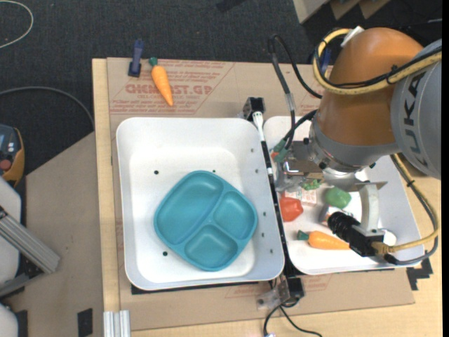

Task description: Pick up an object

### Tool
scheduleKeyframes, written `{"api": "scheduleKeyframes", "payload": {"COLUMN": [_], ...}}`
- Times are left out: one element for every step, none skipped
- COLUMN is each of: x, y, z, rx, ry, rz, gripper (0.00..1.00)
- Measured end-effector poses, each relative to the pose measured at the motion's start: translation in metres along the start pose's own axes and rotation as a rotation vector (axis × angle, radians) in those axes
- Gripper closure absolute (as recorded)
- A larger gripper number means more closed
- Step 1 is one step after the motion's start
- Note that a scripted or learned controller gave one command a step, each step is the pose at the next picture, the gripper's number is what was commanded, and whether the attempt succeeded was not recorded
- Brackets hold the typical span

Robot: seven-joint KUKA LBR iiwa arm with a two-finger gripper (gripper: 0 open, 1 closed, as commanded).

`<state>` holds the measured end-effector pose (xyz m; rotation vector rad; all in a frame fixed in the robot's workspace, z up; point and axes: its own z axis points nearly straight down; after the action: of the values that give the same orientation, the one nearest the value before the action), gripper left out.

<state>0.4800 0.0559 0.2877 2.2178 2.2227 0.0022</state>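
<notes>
Candidates for pick: red toy vegetable (290,208) in right bin (316,260), just right of teal divided plate (205,220), past bin wall. Toy carrot (327,241) farther right of plate, lower. Green toy (338,197) farther right again. Jaws hidden under arm (365,97): you cannot tell opening or hold. Judgement: toys light, stiff, smooth, likely slippery. Take carrot across thick middle, not taper.

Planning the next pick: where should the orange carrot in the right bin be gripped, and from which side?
Grip the carrot across its thick orange middle, probably from straight above: it lies flat, lengthwise along the right bin's front edge.
</notes>
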Motion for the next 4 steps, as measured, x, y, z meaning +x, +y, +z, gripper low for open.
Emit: {"api": "scheduleKeyframes", "payload": {"x": [0.064,0.040,0.036,0.064], "y": [-0.001,0.044,0.036,0.073], "z": [-0.001,-0.250,-0.103,-0.058], "rx": [0.000,-0.020,0.017,0.008], "ry": [0.002,0.004,-0.003,-0.001], "rz": [-0.005,0.002,0.005,-0.001], "gripper": [1.00,1.00,1.00,1.00]}}
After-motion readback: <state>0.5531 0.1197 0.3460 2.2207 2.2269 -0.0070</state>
